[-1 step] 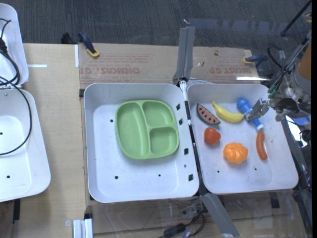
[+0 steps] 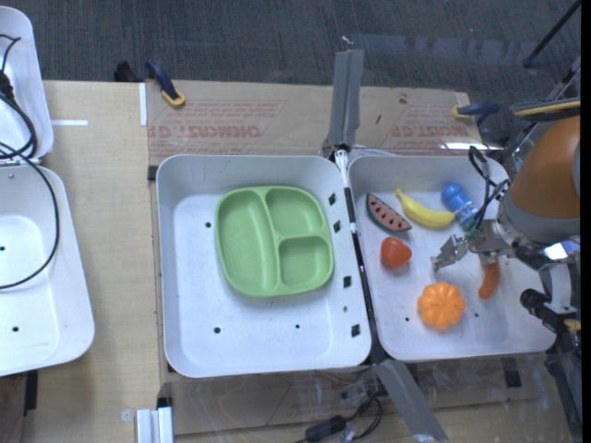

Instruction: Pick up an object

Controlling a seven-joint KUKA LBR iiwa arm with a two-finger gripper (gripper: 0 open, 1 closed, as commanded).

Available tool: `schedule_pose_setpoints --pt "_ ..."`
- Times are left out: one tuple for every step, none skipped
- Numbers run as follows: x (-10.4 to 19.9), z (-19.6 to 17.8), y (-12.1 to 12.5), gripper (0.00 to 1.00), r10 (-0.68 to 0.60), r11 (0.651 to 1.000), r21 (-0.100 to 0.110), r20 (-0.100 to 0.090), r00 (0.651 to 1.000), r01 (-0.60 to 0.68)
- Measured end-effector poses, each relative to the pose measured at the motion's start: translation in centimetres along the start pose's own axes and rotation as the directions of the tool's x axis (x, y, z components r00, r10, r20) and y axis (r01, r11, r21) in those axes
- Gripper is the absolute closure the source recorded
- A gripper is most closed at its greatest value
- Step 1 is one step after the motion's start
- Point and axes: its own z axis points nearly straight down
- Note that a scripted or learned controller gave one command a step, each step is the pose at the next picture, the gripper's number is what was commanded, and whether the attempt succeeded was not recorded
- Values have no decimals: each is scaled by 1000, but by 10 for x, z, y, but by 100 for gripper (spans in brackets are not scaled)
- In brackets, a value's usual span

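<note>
My fingers (image 2: 454, 250) hang low in the right bin (image 2: 517, 344), tips pointing toward the divider, and they look spread with nothing between them, though at this slant the metal blurs together and I would not swear to how wide the gap is. Nearest to me is the small orange-red piece (image 2: 488, 281), perhaps a carrot, lying just behind my fingers on the wrist side, its long axis running roughly toward the front rim; my own wrist covers its upper end. Just ahead and toward the front rim sits the orange pumpkin (image 2: 440, 304), close but not touching. Ahead of my tips, toward the divider, the red tomato (image 2: 395, 252) lies nearer to my line of reach than anything else, so I judge it the likeliest thing to close on, needing only a short push forward. Beyond it, toward the back wall, are the watermelon slice (image 2: 387, 212) and the banana (image 2: 423, 209), its length lying across my reach. The blue object (image 2: 455, 197) is partly hidden by cables, so its kind is unclear. Farthest, in the left bin (image 2: 185, 275), lies the green divided plate (image 2: 274, 240).
</note>
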Motion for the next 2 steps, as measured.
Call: schedule_pose_setpoints --pt "-3 -1 -64 0 -95 995 -2 0 995 95" --pt "39 -5 -56 0 -411 912 -19 13 912 411"
